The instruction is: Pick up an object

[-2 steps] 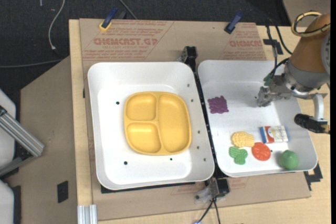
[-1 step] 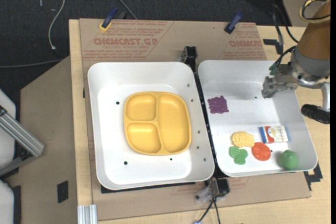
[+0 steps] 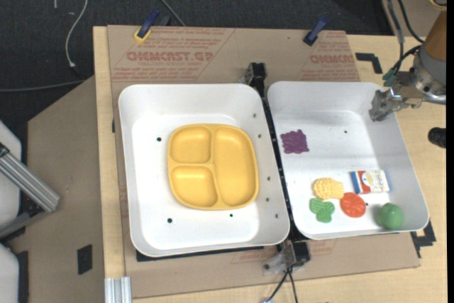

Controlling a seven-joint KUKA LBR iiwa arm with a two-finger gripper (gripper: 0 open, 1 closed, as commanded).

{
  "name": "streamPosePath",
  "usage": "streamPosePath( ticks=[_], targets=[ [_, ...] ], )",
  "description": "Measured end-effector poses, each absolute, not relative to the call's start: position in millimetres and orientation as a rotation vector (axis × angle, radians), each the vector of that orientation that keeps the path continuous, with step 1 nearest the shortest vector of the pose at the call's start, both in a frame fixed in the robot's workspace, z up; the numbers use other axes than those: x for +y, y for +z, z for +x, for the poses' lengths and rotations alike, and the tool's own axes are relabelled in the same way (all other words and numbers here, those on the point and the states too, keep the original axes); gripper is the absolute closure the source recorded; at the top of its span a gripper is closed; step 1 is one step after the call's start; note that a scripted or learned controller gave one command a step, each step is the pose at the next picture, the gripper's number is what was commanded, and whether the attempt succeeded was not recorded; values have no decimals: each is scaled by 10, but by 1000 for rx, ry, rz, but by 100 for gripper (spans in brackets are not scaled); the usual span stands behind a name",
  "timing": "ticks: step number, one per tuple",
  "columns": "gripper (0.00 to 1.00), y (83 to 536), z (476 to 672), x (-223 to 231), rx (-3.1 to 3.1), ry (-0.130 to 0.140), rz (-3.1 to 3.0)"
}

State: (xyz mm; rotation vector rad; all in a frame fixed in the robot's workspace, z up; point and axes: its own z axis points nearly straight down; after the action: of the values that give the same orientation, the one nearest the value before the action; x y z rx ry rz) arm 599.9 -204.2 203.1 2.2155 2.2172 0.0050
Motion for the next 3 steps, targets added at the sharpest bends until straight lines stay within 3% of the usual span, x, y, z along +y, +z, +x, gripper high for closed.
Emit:
streamPosePath(
  ticks=[1, 3],
  targets=[
    [100, 2147, 6008, -2041, 2220, 3, 2218],
    [100, 2371, 6182, -940, 2228, 6, 2213]
  ],
)
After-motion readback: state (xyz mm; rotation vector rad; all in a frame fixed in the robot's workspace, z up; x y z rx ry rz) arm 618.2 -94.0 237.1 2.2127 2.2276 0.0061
